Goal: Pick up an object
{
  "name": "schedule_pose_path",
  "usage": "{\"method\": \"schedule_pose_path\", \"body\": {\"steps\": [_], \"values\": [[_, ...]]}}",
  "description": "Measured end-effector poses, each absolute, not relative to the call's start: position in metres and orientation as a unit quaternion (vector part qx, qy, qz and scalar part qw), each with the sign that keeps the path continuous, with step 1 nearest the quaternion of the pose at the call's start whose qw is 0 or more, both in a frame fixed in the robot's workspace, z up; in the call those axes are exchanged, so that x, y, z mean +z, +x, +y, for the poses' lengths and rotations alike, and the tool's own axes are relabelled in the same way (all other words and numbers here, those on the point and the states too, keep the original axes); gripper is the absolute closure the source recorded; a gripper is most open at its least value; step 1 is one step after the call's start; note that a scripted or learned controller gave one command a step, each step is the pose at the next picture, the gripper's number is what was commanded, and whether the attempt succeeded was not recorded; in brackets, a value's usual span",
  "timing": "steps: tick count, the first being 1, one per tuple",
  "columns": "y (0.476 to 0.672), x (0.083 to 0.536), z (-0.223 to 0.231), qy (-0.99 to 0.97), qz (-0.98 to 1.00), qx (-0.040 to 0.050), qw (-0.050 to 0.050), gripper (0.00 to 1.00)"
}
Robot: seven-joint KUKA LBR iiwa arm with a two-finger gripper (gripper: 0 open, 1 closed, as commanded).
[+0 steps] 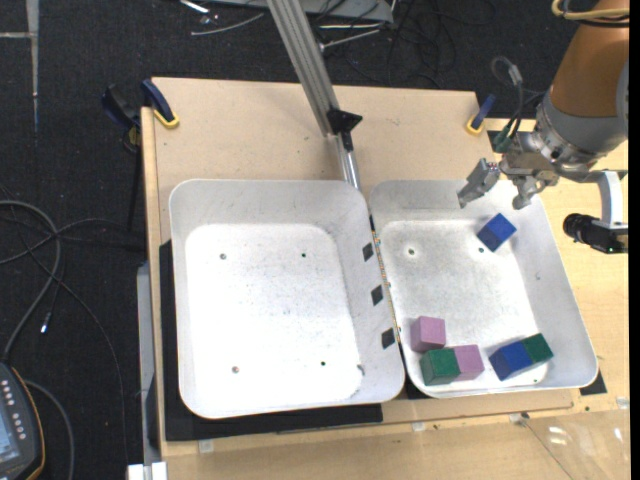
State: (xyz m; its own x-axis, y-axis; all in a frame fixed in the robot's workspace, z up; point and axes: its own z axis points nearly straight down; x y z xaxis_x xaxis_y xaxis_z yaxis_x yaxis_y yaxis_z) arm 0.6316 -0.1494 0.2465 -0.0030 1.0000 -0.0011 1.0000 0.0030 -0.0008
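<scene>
My gripper (502, 190) hangs over the far edge of the right bin (470, 278), its two fingers spread apart and open with nothing between them. A blue block (496, 232) lies tilted on the bin floor just in front of the fingertips, apart from them. Along the bin's near edge sit a pink block (429, 332), a green block (438, 366), a second pink block (468, 360), a larger blue block (512, 358) and a small green block (538, 347).
The left bin (270, 288) stands beside the right one, with a row of black clips along the shared rim. A slanted metal bar (310, 63) crosses the bench's far side. Clamps sit at the bench's far corners.
</scene>
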Motion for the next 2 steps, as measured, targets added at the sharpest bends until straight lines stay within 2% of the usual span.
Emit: {"method": "schedule_pose_path", "body": {"steps": [1, 2], "values": [[0.632, 0.262, -0.204, 0.709, 0.705, 0.0000, 0.003, 0.00], [0.637, 0.091, -0.214, 0.707, 0.707, -0.0019, -0.002, 0.00]]}}
